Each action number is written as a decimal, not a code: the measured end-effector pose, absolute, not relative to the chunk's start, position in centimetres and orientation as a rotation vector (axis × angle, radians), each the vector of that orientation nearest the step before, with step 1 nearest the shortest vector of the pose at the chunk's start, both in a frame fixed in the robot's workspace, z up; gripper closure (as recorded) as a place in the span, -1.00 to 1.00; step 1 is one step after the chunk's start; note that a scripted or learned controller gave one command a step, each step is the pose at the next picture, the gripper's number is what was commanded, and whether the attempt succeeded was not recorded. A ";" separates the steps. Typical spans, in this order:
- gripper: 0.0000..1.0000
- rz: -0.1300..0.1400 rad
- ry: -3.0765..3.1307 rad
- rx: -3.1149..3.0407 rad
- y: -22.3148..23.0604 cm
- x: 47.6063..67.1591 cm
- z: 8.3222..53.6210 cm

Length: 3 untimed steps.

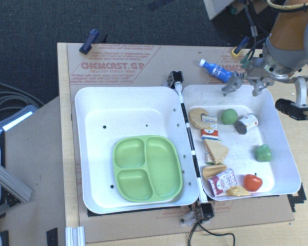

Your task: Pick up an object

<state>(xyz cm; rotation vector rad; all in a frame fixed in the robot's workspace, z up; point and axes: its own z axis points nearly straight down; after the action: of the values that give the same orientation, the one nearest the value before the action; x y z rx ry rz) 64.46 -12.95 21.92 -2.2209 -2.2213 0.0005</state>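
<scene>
Dark carpet surrounds a bench (118,65) topped with printed cardboard, on which two shallow white bins sit side by side. Scattered across the right bin (282,137) are the things to pick from: a round green ball (229,117) near the far middle, a small white cylinder with a dark end (245,123) just beside it, a second green ball (263,152) toward the right wall, and a red tomato-like piece (252,182) at the near right. Along the bin's left side lie a tan cookie-like disc (199,117), a small red-and-white carton (210,133), a wedge of sandwich (215,150), and a pink-printed packet (224,181) at the near edge.

Above the far rim of this bin hangs the gripper (244,86), its two fingers spread apart with nothing between them, touching none of the objects. A blue bottle (215,70) lies outside the bin on the cardboard, just left of the gripper.

Bare white floor shows in the middle and far right of the right bin, so the two green balls stand apart from their neighbours. In the left bin (92,117) lies a green divided tray (146,167) toward its near side.
</scene>
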 end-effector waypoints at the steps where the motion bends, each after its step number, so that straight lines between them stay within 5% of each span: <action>1: -1.00 0.002 -2.221 -2.219 -8.6 57.9 18.4; 2: -1.00 0.001 -2.221 -2.222 -9.3 57.1 8.4; 3: -1.00 0.002 -2.219 -2.221 -9.4 52.8 8.4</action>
<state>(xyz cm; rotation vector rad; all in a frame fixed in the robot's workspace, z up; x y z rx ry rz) 52.82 -9.38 8.43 -2.2207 -2.2192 0.0020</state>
